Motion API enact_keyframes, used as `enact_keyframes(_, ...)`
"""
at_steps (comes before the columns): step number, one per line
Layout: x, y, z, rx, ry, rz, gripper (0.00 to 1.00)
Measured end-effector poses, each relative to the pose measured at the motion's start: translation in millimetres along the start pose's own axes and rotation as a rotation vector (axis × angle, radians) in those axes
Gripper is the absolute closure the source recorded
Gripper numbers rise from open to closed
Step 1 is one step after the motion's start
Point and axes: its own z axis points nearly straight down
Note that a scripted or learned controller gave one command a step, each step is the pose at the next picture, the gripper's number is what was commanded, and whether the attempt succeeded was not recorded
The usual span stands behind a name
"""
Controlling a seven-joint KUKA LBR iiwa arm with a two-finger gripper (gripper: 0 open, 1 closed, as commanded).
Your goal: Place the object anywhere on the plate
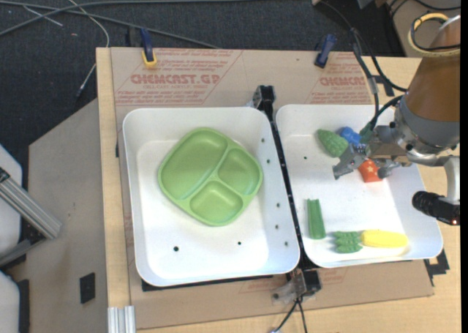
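A robot arm (pixel 431 97) lowers its pincer (pixel 363 162) over the right bin (pixel 292 178) on the desk (pixel 219 75), fingers spread around a small orange object (pixel 370 171) near the bin's far right corner. The green divided plate (pixel 210 176) sits in the left bin (pixel 139 178). A green stick (pixel 315 218) and a yellow toy (pixel 385 239) lie along the right bin's near edge.

- This is a robot lab.
- Two white bins (pixel 212 269) sit on a cardboard sheet (pixel 219 68).
- Clamps (pixel 148 53) grip the cardboard's far edge.
- Loose cables (pixel 58 9) lie beyond it.
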Motion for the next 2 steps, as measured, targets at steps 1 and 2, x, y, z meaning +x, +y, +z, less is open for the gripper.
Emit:
enact_keyframes(1,0,2,-5,-0.010,-0.001,-0.002,0.00)
enact_keyframes(2,7,3,42,-0.005,0.000,-0.002,0.00)
